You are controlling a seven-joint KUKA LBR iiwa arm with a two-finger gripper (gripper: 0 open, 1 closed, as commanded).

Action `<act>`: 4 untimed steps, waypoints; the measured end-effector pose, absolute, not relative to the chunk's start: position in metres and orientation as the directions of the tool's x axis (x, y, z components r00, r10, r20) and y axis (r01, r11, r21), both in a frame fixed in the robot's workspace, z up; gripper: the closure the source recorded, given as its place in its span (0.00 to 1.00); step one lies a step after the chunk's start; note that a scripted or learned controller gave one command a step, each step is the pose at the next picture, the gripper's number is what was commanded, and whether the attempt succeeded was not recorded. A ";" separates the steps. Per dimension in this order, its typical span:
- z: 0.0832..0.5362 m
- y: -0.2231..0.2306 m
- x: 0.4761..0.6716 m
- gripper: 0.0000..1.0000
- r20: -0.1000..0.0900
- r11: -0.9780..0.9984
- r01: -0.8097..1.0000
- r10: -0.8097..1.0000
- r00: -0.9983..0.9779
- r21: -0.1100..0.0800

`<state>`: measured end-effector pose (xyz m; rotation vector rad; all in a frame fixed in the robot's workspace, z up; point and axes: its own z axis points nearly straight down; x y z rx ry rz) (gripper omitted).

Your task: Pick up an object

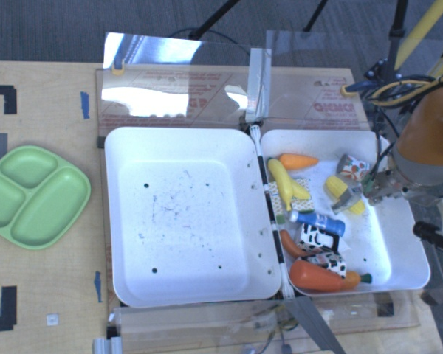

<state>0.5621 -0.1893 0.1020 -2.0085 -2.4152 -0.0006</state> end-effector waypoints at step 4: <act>0.221 -0.172 0.588 1.00 -0.001 0.097 0.995 0.995 -0.097 0.002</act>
